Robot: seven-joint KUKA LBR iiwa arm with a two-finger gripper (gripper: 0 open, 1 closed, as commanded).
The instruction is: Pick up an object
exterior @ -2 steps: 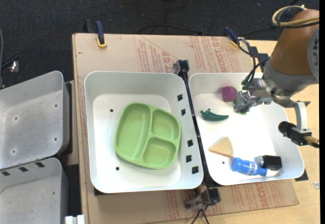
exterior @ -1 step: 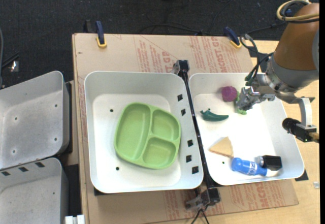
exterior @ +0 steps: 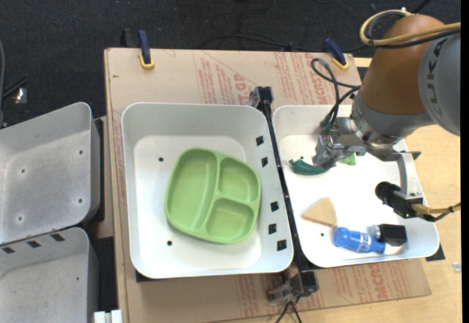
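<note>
A: Camera view. Dark green curved piece [exterior: 301,166] lies in the right bin [exterior: 418,252], upper left. Likely light, stiff plastic; take it across the narrow middle.

B: Arm bent low from the right, end effector [exterior: 327,155] just beside it. Spread: cannot tell. Green tray [exterior: 212,195] sits in the left bin.

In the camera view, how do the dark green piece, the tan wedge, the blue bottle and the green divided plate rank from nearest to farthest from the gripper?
Measured from the gripper:
1. Dark green piece, just to its left in the right bin.
2. Tan wedge, below it, mid-bin.
3. Blue bottle, near the right bin's front edge.
4. Green divided plate, in the left bin.
</note>
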